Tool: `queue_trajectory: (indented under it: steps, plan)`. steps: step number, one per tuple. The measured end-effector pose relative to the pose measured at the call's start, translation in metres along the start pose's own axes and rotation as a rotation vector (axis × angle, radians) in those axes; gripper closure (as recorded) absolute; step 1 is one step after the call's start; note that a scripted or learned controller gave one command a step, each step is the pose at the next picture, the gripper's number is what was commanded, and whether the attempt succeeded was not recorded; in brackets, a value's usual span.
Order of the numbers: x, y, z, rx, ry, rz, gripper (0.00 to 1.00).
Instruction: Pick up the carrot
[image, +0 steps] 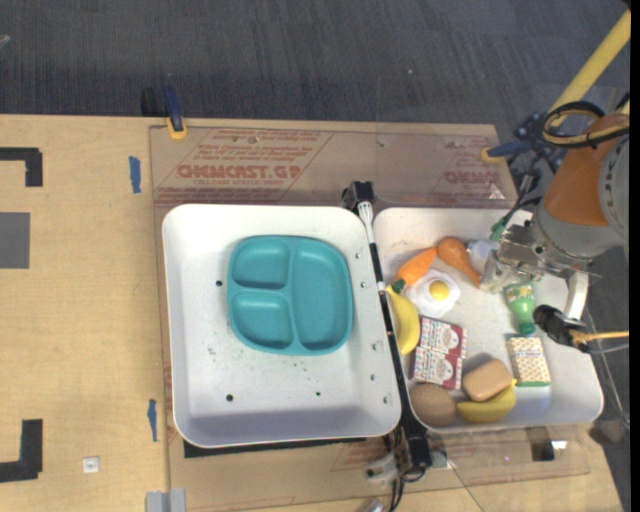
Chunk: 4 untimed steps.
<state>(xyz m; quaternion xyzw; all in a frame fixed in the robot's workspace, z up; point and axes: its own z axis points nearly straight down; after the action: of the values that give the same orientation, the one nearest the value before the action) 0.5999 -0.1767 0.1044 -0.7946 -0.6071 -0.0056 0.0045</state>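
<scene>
1. One gripper (497, 262) of grey metal hangs over the upper right part of the right bin (580, 400). Its fingers are small and blurred against the white floor, so whether they are apart or together I cannot tell.
2. Above it the arm (590, 195) shows a rounded orange band and grey casing, with yellow and black cables looped at the top; the frame's right edge cuts it off.
3. The carrot (418, 266) is a smooth orange cone of plastic, lying just left of the gripper on the bin floor, near the bin's left wall. Nothing visible sits between the fingers.
4. A second orange piece (457, 256), rounder and glossy, lies between the carrot and the gripper; where it meets the fingertips is hard to make out.
5. Touching the carrot's lower side is a fried egg (437, 292), flat white with a yellow dome.
6. A small green bottle (521, 306) stands just below the gripper, partly hidden by the wrist.
7. Lower down lie a curved yellow banana (404, 322), a printed red carton (440, 352), a small box (528, 361), a tan bun (486, 379), another banana (490, 404) and a brown potato (433, 402).
8. The left bin (200, 390), shallow white plastic with rounded corners, holds a teal plate (291, 294) with three compartments.
9. Both bins rest on a cardboard sheet (260, 160) with red print.
</scene>
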Motion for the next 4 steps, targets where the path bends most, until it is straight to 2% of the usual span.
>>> queue_trajectory:
  steps: [1, 2, 3, 4]
  plan:
    - [0.072, -0.073, 0.005, 0.006, -0.011, 0.046, 1.0]
    - [0.172, -0.068, -0.136, -0.01, -0.006, 0.048, 1.0]
    - [0.1, -0.022, -0.128, -0.004, -0.019, -0.461, 1.0]
    - [0.102, -0.023, -0.128, -0.004, -0.017, -0.464, 0.0]
